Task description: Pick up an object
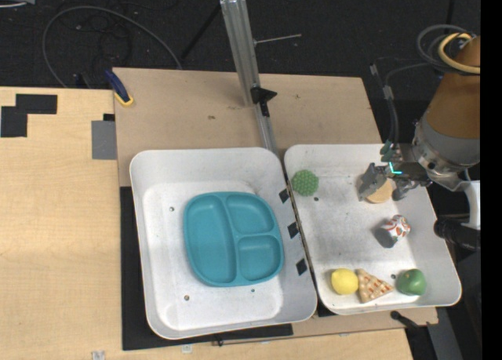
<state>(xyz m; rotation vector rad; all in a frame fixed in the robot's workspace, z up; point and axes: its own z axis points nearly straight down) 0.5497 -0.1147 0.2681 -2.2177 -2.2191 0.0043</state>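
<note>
- The counter (188,107) is brown board, with a pale wood sheet (55,217) laid on its left part and dark floor with loose cables behind.
- A metal post (239,45) rises from the counter's far middle, above the gap between the two bins.
- The left bin (149,288) holds a teal divided tray (233,238) at its centre, with bare white floor all round it out to the rim.
- The right bin (345,229) has a wide open patch in its middle; its things sit toward the edges.
- A green bumpy ball (305,183) lies near that bin's far left corner, close to the shared wall.
- Along the near edge lie a yellow lemon (343,281), a pizza slice toy (372,287) touching it, and a green round fruit (411,281) near the right corner.
- A tan piece (380,192) lies at the far right, directly at the end effector (384,183), whose dark fingers stand apart on either side of it; whether they press it I cannot tell.
- A small grey, white and red object (393,230) lies just nearer the camera than the end effector, apart from it.
- No writing is legible.
</note>
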